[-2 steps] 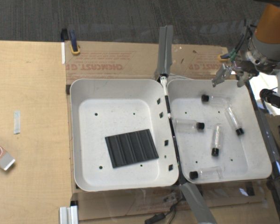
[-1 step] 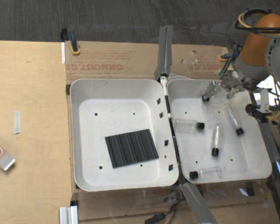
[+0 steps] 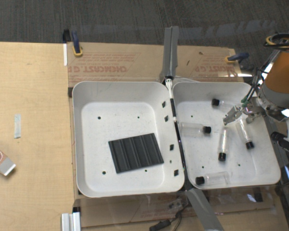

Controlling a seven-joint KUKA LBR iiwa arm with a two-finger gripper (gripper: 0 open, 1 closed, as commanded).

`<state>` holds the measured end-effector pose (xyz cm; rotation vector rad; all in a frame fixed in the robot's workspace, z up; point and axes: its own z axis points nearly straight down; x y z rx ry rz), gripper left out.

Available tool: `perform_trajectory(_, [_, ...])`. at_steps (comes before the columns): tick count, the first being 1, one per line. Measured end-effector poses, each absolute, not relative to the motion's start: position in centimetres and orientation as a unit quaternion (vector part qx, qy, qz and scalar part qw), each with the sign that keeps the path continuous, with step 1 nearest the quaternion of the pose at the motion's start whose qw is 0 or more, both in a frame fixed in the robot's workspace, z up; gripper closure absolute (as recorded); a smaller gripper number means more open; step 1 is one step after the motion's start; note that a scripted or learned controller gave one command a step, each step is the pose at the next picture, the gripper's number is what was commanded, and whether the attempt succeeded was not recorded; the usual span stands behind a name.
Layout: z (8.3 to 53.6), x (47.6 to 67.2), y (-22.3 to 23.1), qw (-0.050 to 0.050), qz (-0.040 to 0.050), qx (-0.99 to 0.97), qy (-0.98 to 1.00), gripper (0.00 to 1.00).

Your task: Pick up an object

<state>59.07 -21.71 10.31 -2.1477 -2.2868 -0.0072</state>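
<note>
From here the floor beyond the bench is dark grey carpet with a fine ribbed weave, running across the far side. The bench top is pale tan wood, evenly lit with soft shadows. A sheet of brown cardboard printed with red lettering lies across it, pinned at the far edge by a blue and yellow clamp and another clamp.

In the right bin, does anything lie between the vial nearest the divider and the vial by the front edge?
No. In the camera view, bare white bin floor separates the vial near the divider from the front-edge vial.
</note>
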Motion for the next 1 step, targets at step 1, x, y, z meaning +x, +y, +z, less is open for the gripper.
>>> perform_trajectory(1, [9.09, 54.78, -19.78, 0.001, 0.0005, -0.683, -0.731, 0.00])
